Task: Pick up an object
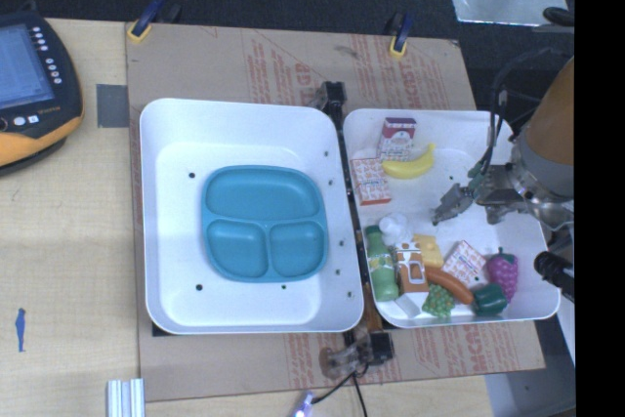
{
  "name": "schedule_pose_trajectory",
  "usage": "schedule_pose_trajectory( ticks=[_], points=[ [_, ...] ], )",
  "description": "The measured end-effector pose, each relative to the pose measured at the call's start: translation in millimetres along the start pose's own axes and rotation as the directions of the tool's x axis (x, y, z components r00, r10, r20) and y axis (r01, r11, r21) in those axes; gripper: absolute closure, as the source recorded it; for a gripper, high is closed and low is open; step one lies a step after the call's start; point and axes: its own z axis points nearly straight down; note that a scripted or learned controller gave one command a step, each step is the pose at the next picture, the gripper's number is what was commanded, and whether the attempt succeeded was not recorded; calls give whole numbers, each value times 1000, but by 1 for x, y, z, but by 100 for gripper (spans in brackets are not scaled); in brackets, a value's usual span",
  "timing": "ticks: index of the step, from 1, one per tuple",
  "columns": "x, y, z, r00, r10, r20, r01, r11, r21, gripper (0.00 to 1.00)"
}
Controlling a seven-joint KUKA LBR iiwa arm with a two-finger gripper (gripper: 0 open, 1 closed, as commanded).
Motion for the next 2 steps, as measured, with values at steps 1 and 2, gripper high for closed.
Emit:
schedule_pose_trajectory(
  ticks=[1,2],
  points=[
    [-41,3,111,1000,-1,3,1,1000,-4,0],
    [-52,-28,111,1000,-3,2,3,1000,-5,0]
  ],
)
